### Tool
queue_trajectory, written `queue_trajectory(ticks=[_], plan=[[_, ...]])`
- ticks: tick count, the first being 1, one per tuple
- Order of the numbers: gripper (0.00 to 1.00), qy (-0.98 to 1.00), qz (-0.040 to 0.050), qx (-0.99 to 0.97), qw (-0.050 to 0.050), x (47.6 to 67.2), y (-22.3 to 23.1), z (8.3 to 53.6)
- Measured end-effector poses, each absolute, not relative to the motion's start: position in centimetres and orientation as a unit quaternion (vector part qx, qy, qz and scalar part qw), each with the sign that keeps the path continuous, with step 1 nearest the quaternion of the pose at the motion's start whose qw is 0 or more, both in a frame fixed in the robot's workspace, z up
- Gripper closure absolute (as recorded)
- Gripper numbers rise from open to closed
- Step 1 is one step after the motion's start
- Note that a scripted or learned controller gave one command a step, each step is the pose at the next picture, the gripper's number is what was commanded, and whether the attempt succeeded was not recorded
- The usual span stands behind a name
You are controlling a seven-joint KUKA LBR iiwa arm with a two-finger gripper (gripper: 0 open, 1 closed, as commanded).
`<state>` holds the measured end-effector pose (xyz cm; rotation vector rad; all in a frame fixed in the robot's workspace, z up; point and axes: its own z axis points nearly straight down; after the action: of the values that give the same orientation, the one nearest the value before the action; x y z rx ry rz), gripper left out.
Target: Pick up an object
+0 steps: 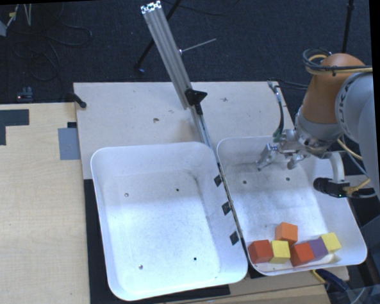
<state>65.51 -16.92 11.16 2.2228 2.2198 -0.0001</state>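
Blocks sit bunched along the near edge of the right bin (348,212): a red-orange cube (260,250) at the left end, a small yellow cube (281,250) touching it, an orange cube (287,231) just behind those two, then a second red-orange cube (302,253), a purple one (318,247) pressed against it, and another yellow cube (331,241) at the right end. My gripper (278,160) hangs over the far part of that same bin, well apart from the cluster. My fingers (265,159) are spread apart, splayed left and right, and nothing sits between them. My arm comes in from the right, the orange band (331,91) showing above the wrist and the grey link beside it, the wrist bent so the gripper points down and leftward toward the bin floor. To the left, the left bin (114,165) lies beside mine, sharing the middle wall. A slanted aluminium rail (171,56) rises from the far side between the two bins.
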Motion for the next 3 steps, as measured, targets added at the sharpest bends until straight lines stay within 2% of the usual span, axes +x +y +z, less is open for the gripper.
queue_trajectory(ticks=[1,2,3], plan=[[0.00,0.706,-0.0001,0.708,-0.002,56.7,-13.2,19.0],[0.00,0.705,-0.0008,0.709,-0.001,56.9,-13.4,18.6],[0.00,0.705,-0.0022,0.709,-0.003,49.3,-14.6,18.6]])
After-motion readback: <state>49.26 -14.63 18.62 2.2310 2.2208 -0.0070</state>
